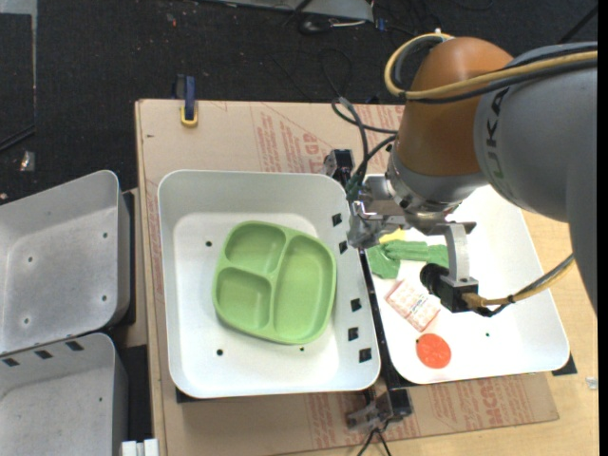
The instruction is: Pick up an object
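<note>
Arm lowered over the right-hand bin, among small objects.

The gripper (pixel 410 238) is seen at the upper left of the right bin (pixel 532 335), directly over a green cloth-like object (pixel 404 255); whether anything is grasped cannot be told. A small white and red packet (pixel 412 303) is placed just below it, and an orange disc (pixel 434 351) lower still. A green divided plate (pixel 275 281) is seen in the middle of the left bin (pixel 190 283).

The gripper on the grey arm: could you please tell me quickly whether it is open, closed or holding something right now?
Gripper: its state cannot be told; it hangs over the crumpled green cloth in the right white bin.
</note>
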You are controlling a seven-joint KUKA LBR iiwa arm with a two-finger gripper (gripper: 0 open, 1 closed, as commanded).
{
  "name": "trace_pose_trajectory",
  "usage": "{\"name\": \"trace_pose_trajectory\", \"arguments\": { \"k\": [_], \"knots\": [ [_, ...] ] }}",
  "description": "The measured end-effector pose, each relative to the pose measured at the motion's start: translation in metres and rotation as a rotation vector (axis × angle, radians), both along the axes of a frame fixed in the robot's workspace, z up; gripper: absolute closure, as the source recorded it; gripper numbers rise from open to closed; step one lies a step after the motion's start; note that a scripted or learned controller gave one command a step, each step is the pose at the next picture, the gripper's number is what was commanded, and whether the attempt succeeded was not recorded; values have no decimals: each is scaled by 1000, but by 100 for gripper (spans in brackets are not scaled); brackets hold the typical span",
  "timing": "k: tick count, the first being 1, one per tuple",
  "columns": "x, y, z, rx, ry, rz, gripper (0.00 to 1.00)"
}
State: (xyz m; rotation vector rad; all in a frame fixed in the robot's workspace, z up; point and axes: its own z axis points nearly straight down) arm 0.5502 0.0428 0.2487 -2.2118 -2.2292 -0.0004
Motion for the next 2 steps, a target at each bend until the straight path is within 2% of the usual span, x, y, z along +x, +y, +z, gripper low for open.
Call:
{"name": "trace_pose_trajectory", "arguments": {
  "k": [1, 2],
  "knots": [
    [-13, 41, -16, 0, 2, -1, 100],
    [-12, 38, -16, -1, 0, -6, 0]
  ]
}}
